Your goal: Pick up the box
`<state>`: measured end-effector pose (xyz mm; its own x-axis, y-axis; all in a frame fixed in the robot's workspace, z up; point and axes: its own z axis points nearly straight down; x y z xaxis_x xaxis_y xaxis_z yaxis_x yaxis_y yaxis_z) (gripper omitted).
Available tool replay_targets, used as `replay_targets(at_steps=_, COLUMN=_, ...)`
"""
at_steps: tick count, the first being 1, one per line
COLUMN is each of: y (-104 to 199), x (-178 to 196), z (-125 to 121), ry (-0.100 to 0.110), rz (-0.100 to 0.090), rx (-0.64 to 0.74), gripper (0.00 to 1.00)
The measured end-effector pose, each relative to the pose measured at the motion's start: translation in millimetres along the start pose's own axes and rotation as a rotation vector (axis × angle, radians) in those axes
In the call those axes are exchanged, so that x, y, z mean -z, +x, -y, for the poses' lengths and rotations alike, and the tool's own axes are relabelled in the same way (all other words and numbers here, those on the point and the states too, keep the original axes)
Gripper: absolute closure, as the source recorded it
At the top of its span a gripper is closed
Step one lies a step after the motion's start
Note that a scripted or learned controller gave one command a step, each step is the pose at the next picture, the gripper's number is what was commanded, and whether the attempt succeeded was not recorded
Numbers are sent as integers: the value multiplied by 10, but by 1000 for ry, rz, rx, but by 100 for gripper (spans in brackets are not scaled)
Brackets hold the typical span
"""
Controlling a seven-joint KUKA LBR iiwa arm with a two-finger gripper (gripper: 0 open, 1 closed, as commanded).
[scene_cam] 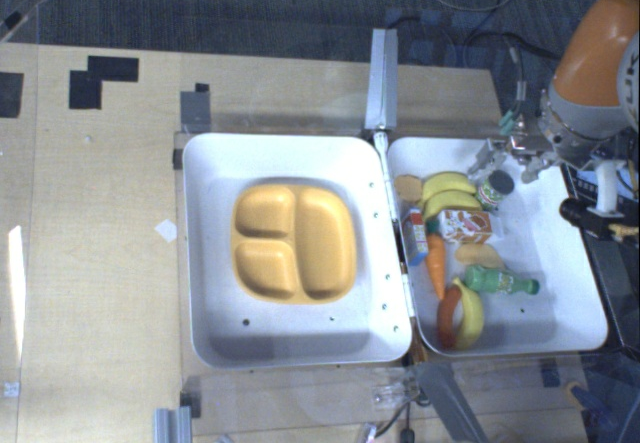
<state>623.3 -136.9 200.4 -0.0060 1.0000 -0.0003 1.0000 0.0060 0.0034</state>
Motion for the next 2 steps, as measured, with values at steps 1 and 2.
replay_targets(at_steps=1, y=-295, x=-1121, z=0, ry=-6, rz=2, rx=-52, gripper=0)
replay_targets(at_steps=2, y=2, x=-788, z=-85, ry=-3, rz=0, rx=-248, gripper=0)
